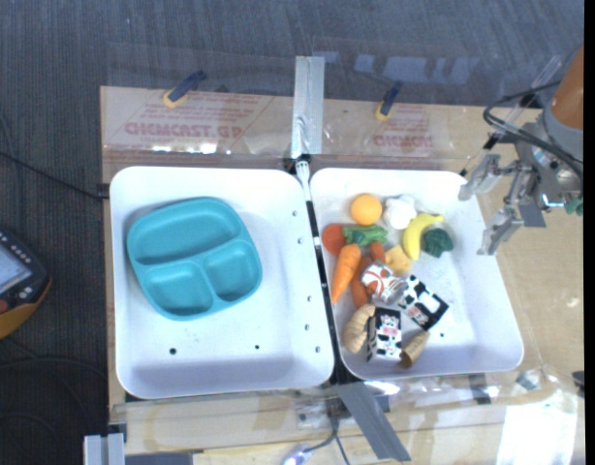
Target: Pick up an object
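Objects for picking are toy foods, all heaped in the right bin, toward its left and middle. Left bin holds one blue divided tray, three compartments, lying slightly askew. Right bin contents, larger first: carrot lying along the bin's left side; a black-and-white milk carton near the front edge, with a second black-and-white box just beside it to the right; banana with broccoli touching its right end; orange at the back; a white item just right of the orange, type unclear. Several other small pieces in the heap are too jumbled to identify. Gripper hangs over the right bin's right rim, fingers spread apart, nothing between them, well apart from the heap.
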Controlling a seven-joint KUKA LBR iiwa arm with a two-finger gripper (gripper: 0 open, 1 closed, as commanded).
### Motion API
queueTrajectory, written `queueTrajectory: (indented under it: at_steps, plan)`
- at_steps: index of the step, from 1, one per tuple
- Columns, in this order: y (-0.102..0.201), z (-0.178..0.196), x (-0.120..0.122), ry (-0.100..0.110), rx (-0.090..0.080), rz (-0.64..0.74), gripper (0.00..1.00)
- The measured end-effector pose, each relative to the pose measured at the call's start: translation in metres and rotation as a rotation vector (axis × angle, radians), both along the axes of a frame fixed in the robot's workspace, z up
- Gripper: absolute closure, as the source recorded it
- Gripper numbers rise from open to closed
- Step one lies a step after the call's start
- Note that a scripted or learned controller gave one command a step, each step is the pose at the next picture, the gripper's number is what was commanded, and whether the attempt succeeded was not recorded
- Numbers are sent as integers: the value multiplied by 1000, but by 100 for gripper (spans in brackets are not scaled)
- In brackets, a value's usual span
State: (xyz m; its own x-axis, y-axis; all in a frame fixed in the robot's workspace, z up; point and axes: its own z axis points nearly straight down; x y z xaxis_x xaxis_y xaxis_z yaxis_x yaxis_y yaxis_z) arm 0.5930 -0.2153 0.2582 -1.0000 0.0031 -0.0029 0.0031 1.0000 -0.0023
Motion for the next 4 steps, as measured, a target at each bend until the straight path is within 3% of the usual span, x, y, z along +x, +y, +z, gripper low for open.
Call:
queueTrajectory:
  at_steps: [1, 2, 3, 4]
  plan:
    - [28, -107, 20, 1, 0, 114, 0]
    - [91, -162, 41, 0, 1, 164, 0]
    - [110, -167, -11, -15, -1, 110, 0]
    - [119, -166, -15, -16, -4, 100, 0]
